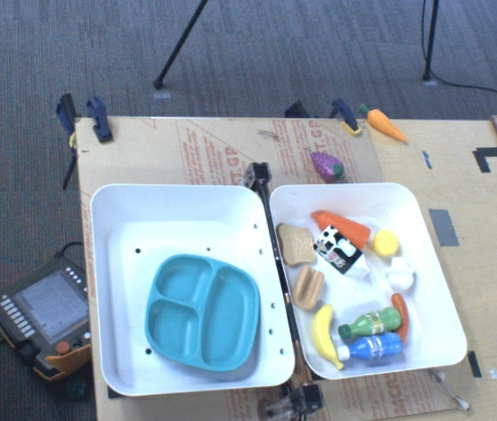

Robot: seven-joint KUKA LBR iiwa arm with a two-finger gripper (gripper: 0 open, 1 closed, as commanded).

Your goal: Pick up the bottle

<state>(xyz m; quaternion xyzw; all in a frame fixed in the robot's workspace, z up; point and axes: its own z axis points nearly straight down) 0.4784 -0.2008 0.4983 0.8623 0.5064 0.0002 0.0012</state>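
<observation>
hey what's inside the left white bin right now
A blue divided plate lies inside the left bin. Its three compartments look bare; the bin floor beneath it is covered.

You can't read the pendant (45, 320) screen beside the bench's left edge. The white item (400, 276) near the right bin's (423, 217) right wall is too washed-out to identify.

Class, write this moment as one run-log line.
green bottle: lying in right bin | beside: blue bottle, banana | pick: not yet done
</observation>
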